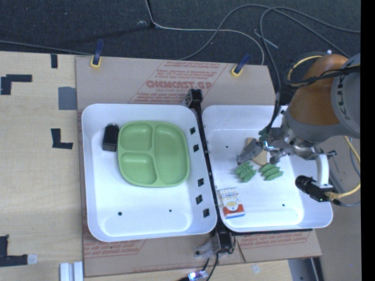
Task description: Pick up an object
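Right bin (304, 215): green toys (246, 171) (just below claw (258, 151))

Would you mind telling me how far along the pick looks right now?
Done: the arm has reached the right bin. In hand: the gripper is low beside the green toy pieces, nothing visibly gripped. Left: grasping and lifting. The card and the green tray lie untouched.

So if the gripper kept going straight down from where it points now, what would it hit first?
Probably the green toy pieces lying just beneath the gripper in the right bin, though depth is hard to judge from this slant.
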Action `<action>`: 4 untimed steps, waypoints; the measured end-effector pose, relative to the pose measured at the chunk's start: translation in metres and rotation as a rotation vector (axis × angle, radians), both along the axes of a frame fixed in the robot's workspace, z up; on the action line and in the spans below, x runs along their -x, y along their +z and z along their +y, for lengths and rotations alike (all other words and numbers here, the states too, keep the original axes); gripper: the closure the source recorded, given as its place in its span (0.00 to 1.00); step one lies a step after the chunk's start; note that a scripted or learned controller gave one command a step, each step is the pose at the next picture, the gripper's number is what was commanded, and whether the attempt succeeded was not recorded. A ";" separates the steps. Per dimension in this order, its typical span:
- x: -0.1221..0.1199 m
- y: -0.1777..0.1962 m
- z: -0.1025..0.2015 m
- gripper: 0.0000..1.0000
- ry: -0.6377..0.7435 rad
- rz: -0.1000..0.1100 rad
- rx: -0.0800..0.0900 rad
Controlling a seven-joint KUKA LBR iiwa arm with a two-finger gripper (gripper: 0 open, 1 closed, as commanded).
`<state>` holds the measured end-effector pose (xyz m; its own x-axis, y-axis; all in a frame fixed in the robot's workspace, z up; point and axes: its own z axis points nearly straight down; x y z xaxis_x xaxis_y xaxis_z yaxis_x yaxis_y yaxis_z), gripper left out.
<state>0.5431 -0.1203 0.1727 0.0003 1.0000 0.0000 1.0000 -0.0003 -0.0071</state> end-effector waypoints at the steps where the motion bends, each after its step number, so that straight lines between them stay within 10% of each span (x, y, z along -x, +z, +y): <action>1: -0.004 -0.060 0.008 0.00 0.002 0.000 -0.001; 2: -0.004 -0.089 0.008 0.00 0.002 -0.006 0.002; 3: -0.004 -0.078 0.009 1.00 0.003 -0.006 0.001; 4: -0.005 -0.036 0.008 1.00 0.002 -0.009 0.000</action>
